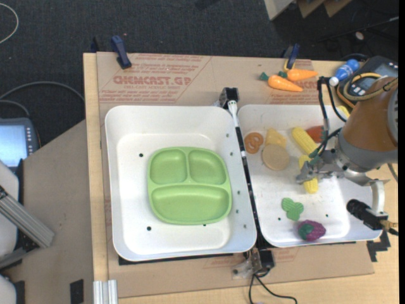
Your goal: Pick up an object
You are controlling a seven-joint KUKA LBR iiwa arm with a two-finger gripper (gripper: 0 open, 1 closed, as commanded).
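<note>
My gripper (310,173) reaches into the right bin (272,230) from the right, low over a small yellow piece (311,185) near the bin's middle. Close by lie a corn cob (303,140), a yellow cheese-like block (276,137), a tan round biscuit (276,158), an orange round slice (254,142) and a red item (316,133). Nearer the front sit a green broccoli-like piece (292,208) and a purple grape bunch (311,230). The arm hides part of the bin's right side.
The left bin (126,132) holds a green divided plate (188,185). Two toy carrots (286,81) lie on the cardboard behind the right bin. Blue clamps (120,51) stand at the back edge. A black divider (239,145) runs between the bins.
</note>
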